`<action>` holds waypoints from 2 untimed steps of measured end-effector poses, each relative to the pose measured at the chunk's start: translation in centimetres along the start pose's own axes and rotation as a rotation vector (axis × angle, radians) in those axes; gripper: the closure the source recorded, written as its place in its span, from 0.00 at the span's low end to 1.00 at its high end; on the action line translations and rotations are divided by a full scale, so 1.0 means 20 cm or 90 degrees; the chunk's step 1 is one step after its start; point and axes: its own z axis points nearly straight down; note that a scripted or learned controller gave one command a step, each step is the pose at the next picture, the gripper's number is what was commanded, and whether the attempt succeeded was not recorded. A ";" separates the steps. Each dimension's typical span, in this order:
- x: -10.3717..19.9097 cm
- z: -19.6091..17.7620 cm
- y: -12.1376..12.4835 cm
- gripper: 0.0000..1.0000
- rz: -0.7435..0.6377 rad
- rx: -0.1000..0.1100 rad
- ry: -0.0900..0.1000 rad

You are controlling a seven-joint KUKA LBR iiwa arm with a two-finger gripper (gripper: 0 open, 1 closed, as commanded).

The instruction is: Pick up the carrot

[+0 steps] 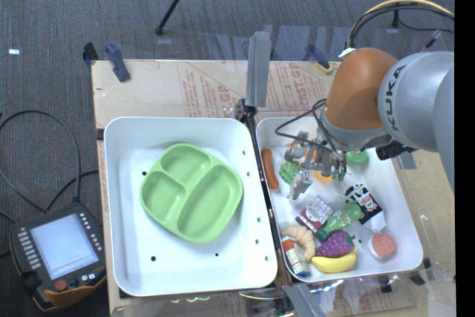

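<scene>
The carrot [270, 168], a slim orange-red stick, lies in the right bin [407, 223] along its left wall, near the bin's far left corner, pointing roughly from far to near. Just beside it to the right sits a small green leafy piece [287, 174], and over that spot hangs the gripper [303, 182]; its metal jaws point down toward the bin floor and whether they are apart or together cannot be told from this angle, but nothing is seen between them and the carrot lies apart from them. The grey arm with its orange band [358, 89] comes in from the right above the bin's far half. Under the wrist a bit of yellow-orange toy [324, 176] and a green round piece [357, 157] show on the floor of the bin. Toward the near side of the same bin lie a small red-and-white packet [316, 211], a black-and-white carton [364, 200], a green bottle-like item [343, 219], a purple bunch of grapes [336, 242], a yellow banana [334, 262], a croissant [300, 234], a small orange-capped bottle [292, 252] in the near left corner, and a pink round slice [383, 245] toward the near right. The left bin [122, 234] holds a pale green divided plate [191, 191] with three compartments, resting near its middle. Both bins sit side by side on the desk [171, 85], a brown board. On the floor at the lower left lies a teach pendant [58, 252] with a cable.
</scene>
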 end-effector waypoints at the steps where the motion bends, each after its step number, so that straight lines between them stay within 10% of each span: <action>1: 0.17 0.00 -0.01 0.00 0.056 0.000 -0.001; 2: 0.00 0.00 -0.16 0.00 0.139 0.000 -0.002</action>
